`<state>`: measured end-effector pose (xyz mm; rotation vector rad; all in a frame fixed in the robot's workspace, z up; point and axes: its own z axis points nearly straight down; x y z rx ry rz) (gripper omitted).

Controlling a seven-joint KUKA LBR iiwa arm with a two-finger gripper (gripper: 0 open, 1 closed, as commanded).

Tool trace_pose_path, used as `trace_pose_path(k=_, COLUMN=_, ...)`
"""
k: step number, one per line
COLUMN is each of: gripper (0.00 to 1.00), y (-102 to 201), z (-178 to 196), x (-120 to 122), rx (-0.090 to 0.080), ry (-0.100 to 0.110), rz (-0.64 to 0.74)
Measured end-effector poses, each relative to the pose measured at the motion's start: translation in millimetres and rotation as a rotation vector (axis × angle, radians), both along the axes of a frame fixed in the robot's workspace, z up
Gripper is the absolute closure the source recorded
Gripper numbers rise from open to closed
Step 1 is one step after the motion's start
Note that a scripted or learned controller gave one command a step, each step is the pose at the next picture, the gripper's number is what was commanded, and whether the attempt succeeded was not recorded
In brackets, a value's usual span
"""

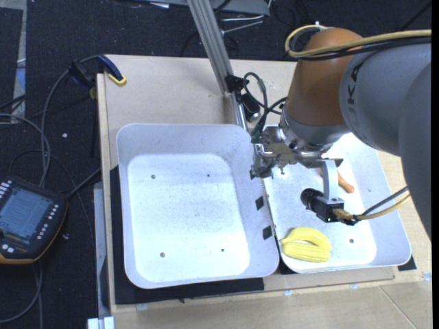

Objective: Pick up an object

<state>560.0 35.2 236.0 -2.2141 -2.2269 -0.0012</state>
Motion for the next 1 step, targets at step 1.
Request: trace_pose_path(k=1, gripper=1.0, y=45.8, z=-7.7, x=2.6, rx=-0.001, ry=0.001, rz=-0.002)
